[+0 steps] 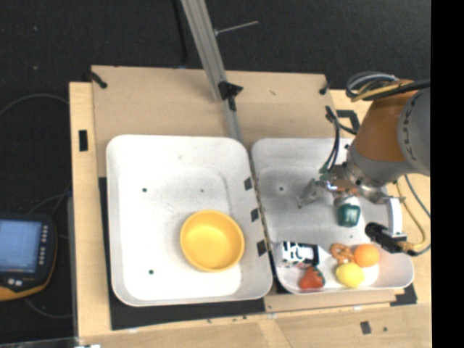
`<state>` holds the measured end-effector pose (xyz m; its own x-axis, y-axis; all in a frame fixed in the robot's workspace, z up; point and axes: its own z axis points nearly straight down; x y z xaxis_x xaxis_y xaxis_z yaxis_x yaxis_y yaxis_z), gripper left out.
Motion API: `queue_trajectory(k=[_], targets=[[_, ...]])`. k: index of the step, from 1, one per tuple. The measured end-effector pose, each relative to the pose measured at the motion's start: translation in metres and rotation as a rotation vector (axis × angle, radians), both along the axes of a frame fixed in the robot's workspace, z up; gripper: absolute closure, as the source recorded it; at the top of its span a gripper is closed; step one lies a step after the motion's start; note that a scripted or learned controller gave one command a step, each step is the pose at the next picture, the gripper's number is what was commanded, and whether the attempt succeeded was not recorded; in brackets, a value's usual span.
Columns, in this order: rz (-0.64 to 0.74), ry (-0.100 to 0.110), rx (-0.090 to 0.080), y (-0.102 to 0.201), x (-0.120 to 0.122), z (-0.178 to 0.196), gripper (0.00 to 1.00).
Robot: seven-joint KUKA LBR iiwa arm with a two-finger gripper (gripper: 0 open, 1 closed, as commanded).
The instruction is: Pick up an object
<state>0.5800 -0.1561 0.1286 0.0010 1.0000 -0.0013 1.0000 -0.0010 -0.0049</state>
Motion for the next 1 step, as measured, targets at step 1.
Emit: queue_trajectory(k=[1], targets=[[-0.006,-0.009,0.000,-0.0009,0.0023,0.0147,1.00]])
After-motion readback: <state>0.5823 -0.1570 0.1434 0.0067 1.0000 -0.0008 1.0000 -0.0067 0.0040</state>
